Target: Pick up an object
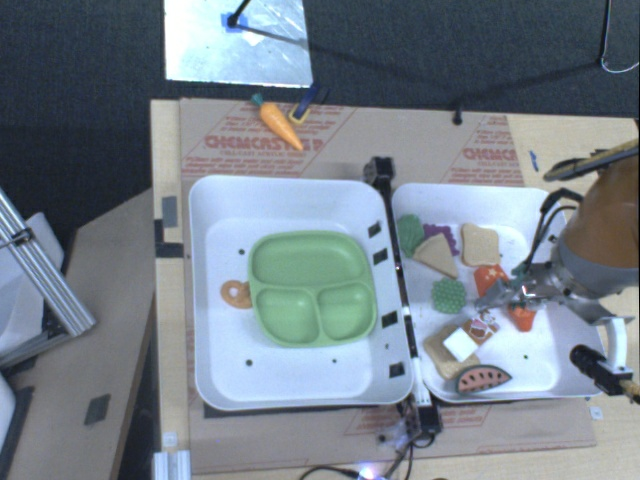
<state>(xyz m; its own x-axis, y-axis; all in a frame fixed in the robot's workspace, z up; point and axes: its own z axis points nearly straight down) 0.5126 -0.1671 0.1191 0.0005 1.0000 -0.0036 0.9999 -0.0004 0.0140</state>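
Your gripper (508, 293) hangs low in the right bin (535, 373) amid crowded toy food; whether its jaws are spread, I cannot tell. Red pieces (487, 278) lie just beside it, bread slice (480, 243) and watermelon slice (484, 378) near. The left bin (215, 368) holds a green divided plate (305, 288). A carrot (280, 125) lies on the cardboard beyond.

Both white bins (215, 268) look like smooth moulded plastic with a faint sheen. The green divided plate (308, 288) in the left bin is matt plastic, evenly coloured. Under the bins lies brown cardboard (400, 138) printed in red, dull and papery. At the far left a square sheet (238, 28) shines like crinkled foil or film. The orange carrot (281, 125) on the cardboard looks like smooth plastic. The arm's orange band (608, 223) is glossy, and the bench (110, 268) is pale, matt wood-like board.
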